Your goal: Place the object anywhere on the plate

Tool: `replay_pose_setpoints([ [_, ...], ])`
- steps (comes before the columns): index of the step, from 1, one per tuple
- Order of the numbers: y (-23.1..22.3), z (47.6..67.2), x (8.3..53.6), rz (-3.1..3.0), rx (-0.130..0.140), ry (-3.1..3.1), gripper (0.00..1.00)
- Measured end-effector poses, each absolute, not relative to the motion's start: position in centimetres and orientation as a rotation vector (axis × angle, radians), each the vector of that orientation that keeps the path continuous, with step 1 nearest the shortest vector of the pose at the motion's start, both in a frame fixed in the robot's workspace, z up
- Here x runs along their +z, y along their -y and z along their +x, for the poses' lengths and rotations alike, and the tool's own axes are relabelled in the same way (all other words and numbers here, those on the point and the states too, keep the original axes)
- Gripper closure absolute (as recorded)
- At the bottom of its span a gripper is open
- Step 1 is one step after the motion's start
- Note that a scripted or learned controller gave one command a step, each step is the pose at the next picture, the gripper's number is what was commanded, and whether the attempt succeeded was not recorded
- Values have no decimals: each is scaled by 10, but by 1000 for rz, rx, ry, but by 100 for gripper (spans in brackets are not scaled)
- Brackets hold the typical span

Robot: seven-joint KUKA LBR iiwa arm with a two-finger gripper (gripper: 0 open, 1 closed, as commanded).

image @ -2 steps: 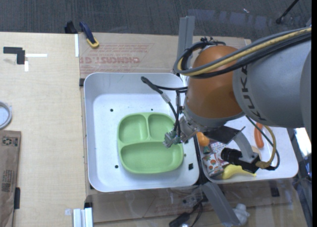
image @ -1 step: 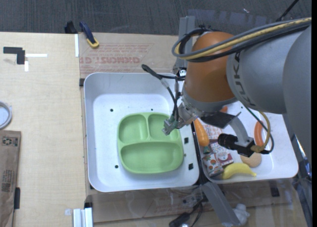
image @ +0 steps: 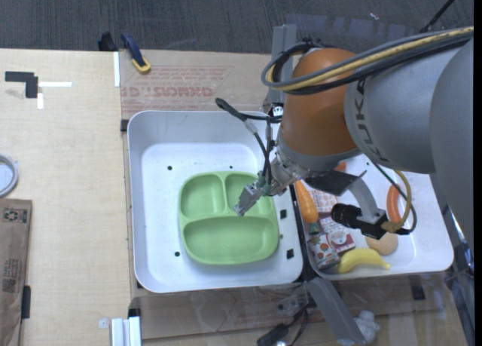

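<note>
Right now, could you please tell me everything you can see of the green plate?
The plate is pale green, looks like plastic, a rounded rectangle with three compartments: two small ones at the far side, one large one at the near side. It lies flat on the floor of the left bin, slightly turned. The gripper hangs over its far right compartment; whether it touches the plate is unclear. The large compartment shows nothing in it.

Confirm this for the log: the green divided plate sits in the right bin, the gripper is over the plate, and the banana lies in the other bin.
Wrong on the bin. The camera view shows the green divided plate in the left bin, not the right. The rest stands: the gripper is over the plate, and the banana lies in the other bin.
</note>
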State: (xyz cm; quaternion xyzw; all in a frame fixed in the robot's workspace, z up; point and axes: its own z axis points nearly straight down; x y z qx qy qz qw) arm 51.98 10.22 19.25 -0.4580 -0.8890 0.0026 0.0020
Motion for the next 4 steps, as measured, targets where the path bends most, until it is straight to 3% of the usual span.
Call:
replay_pose_setpoints([
  [2,-102,520,192,-1437,8,2789,0],
  [3,-94,558,189,-1140,6,2925,0],
  [4,-92,559,195,-1145,10,2920,100],
])
